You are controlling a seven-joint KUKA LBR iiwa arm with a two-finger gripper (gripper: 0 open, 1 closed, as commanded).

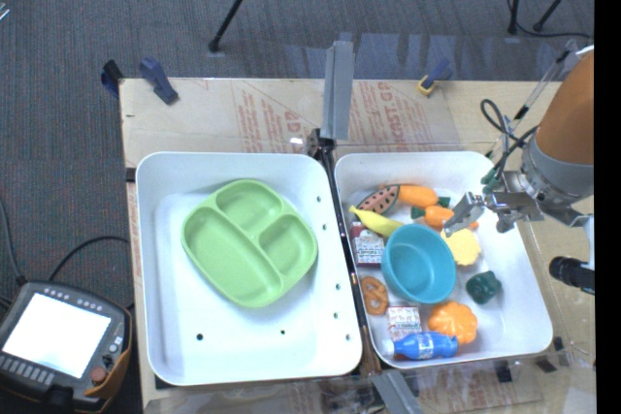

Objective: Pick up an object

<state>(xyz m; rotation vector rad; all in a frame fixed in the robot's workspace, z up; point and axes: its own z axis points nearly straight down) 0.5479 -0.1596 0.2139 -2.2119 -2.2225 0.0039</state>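
Metal two-finger pincer (pixel 473 209) over right shallow white plastic bin (pixel 539 305), spread or closed: can't tell. Round glossy blue bowl (pixel 418 264) mid-bin among toy food; yellow curved banana (pixel 375 221) beside it.

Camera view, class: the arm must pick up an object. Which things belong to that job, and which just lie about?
Belonging to the job:
gripper, over the right bin
blue bowl
banana
carrot
orange fruit
blue bottle
pretzel

Just lying about:
green divided plate in the left bin
tablet
blue clamp
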